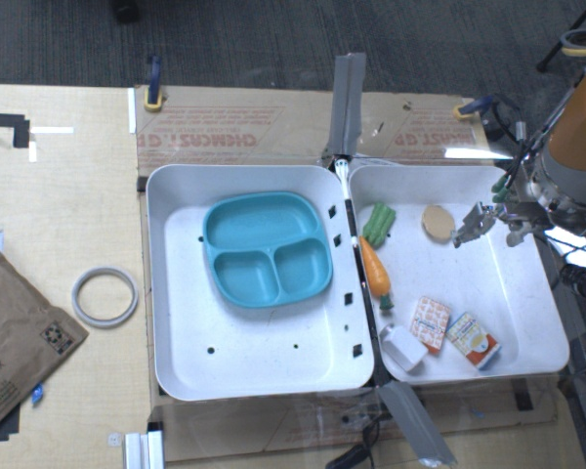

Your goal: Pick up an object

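So there are two white bins side by side on the bench. The left bin (176,291) has just one big thing in it, a teal divided plate (268,249) with three compartments, sitting toward the upper middle.

The right bin (527,311) has all the small stuff. Along its left wall there's a green veggie toy (378,223), with an orange carrot (375,267) just below it, nearly touching. A round tan cookie-looking piece (438,223) sits near the top middle. Down in the lower part you've got a red-and-white patterned packet (431,322), a small carton with an orange end (473,341) just beside it, and a white block (403,348) in the lower left corner.

The gripper (472,225) hangs over the right bin just right of the tan piece. Its fingers look a little apart, with nothing between them.
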Tool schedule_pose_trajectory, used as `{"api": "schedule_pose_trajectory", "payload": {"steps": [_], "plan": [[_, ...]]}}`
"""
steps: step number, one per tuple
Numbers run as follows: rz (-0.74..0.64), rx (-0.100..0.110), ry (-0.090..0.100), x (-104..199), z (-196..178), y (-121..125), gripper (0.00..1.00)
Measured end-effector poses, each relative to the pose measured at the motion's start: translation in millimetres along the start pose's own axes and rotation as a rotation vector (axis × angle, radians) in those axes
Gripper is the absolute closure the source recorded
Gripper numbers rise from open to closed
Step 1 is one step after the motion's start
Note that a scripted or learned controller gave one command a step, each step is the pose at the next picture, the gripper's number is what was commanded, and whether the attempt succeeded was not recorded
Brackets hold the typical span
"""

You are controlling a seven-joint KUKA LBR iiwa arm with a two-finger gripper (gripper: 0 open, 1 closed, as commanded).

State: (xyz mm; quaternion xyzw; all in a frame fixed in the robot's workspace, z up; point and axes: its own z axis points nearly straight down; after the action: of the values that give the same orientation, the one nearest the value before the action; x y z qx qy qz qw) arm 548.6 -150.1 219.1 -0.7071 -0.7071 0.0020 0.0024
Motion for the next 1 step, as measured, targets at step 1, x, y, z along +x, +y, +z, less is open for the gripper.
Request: {"api": "schedule_pose_trajectory", "payload": {"steps": [1], "plan": [[0.075,0.001,0.0,54.1,60.7,-68.6,0.0]]}}
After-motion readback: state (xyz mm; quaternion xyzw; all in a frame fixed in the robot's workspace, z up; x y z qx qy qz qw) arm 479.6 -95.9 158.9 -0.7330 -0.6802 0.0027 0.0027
